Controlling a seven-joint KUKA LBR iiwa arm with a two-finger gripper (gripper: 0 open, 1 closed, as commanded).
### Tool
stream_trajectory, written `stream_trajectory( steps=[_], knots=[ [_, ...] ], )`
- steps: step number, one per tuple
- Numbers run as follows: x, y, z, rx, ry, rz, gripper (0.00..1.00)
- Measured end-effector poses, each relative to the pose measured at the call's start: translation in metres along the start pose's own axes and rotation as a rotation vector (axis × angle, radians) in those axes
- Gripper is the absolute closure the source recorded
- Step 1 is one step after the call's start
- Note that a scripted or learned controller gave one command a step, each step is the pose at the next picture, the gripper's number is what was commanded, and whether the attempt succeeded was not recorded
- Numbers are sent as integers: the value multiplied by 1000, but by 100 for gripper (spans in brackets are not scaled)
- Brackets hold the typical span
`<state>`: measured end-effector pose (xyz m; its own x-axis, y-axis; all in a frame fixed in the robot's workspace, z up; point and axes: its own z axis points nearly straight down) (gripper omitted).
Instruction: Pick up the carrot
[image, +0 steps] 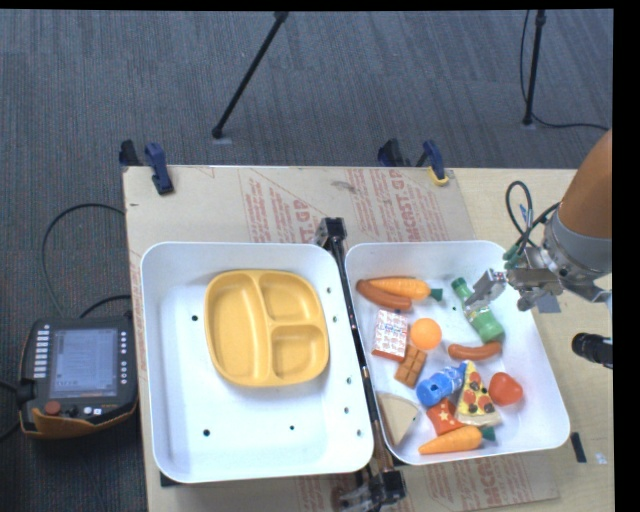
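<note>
Two toy carrots lie in the right bin (530, 330). One carrot (400, 287) rests near the bin's far left side, green tip to the right, with a reddish sausage (383, 298) right against it. The other carrot (452, 441) lies along the near wall, green top at its right end. My gripper (493, 291) hangs over the bin's far right part, just above a green bottle (487, 324). It is well to the right of the far carrot and holds nothing that I can see.
The right bin also holds an orange ball (426, 333), another sausage (473, 351), a red tomato (505, 389), a pizza slice (476, 396), a blue toy (440, 385) and a bread slice (398, 415). A yellow divided plate (268, 327) sits in the left bin (175, 420).
</note>
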<state>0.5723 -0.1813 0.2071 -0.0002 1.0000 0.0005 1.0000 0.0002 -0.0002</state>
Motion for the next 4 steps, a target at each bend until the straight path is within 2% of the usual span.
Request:
stream_trajectory(
  steps=[1,2,3,4],
  knots=[
    [66,24,115,-5,-1,-26,0],
    [67,25,105,-8,4,-23,100],
    [66,25,105,-7,4,-22,0],
    [35,-23,114,-13,0,-101,0]
  ],
)
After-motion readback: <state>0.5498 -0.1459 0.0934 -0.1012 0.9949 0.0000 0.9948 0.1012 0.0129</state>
